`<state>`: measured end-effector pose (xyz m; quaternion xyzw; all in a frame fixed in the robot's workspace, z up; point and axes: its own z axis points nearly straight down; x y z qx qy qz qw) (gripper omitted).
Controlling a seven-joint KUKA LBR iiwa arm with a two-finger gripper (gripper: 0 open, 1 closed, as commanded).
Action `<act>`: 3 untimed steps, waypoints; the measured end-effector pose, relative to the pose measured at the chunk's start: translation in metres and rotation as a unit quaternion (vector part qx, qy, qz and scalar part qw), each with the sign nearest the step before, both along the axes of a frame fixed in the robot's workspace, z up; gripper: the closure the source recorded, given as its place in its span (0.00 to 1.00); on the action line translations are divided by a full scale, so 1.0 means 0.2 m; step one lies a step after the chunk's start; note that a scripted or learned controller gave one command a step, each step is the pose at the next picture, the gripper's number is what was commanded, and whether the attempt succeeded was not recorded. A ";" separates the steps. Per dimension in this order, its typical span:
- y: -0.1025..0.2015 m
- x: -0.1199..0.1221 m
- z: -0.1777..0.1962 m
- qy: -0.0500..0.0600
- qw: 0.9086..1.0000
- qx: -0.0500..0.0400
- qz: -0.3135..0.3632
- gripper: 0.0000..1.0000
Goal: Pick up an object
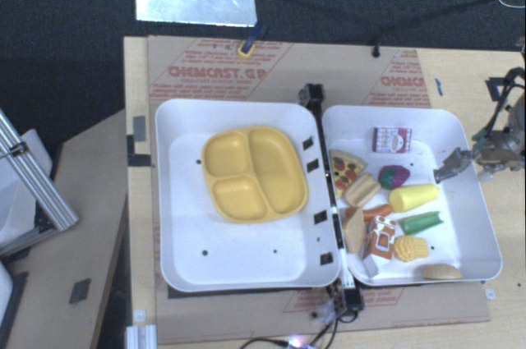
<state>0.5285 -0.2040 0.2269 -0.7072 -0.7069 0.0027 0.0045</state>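
The right bin (464,199) holds a pile of toy foods: a small purple and white carton (391,140), a pizza slice (347,167), a purple eggplant (394,175), a yellow piece (412,195), a green pepper (421,221), a corn cob (411,248) and a tan oval piece (442,272). My gripper (451,166) hangs over the right bin's right side, just right of the eggplant and the yellow piece. It looks dark and small, and nothing shows in its grasp.
The left bin (181,199) bears a yellow divided plate (253,173). A black clip strip (322,183) runs between the bins. A bread piece (362,190), a brown slice (353,228) and an orange and white box (380,236) lie near that divider.
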 end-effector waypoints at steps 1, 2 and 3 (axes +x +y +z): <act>0.00 0.01 0.03 -0.006 1.000 -0.002 0.002 0.00; 0.00 -0.02 -0.26 -0.004 1.000 -0.001 0.001 0.00; 0.02 -0.06 -0.49 -0.004 1.000 -0.001 0.001 0.00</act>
